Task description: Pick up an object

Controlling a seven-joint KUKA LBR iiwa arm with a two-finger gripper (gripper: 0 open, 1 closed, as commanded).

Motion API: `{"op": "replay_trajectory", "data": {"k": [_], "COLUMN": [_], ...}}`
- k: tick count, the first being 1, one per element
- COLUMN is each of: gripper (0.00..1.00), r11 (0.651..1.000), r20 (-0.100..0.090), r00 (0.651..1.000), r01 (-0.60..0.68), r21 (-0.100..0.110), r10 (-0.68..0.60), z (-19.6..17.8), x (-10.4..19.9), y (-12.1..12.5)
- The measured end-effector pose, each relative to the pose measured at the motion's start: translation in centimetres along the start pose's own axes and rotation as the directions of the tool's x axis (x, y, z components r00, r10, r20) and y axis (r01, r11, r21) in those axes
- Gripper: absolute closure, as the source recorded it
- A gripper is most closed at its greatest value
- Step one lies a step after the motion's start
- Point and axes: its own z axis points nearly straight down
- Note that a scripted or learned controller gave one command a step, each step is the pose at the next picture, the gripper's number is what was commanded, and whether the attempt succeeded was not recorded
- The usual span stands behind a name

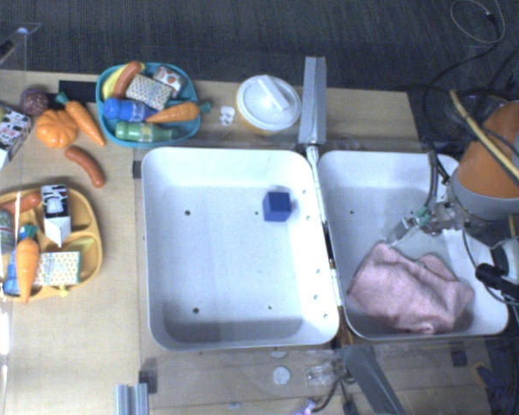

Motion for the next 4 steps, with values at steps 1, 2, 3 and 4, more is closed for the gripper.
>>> {"op": "replay_trajectory", "data": {"k": [1,2,3,4], "gripper": [0.0,1.0,1.0,1.0], "r11": [0.976,0.975,0.927,0.823], "r20": [-0.001,0.004,-0.01,-0.014], "r00": [0.976,0.976,0.927,0.823], "r01": [0.22,0.22,0.376,0.568], "r21": [-0.002,-0.009,0.005,0.004], "r10": [-0.22,-0.22,-0.376,-0.567], "z": [1.0,-0.2,-9.4,0.1], "x": [3.8,3.8,5.1,7.6], "y": [-3.6,-3.3,3.6,1.9]}}
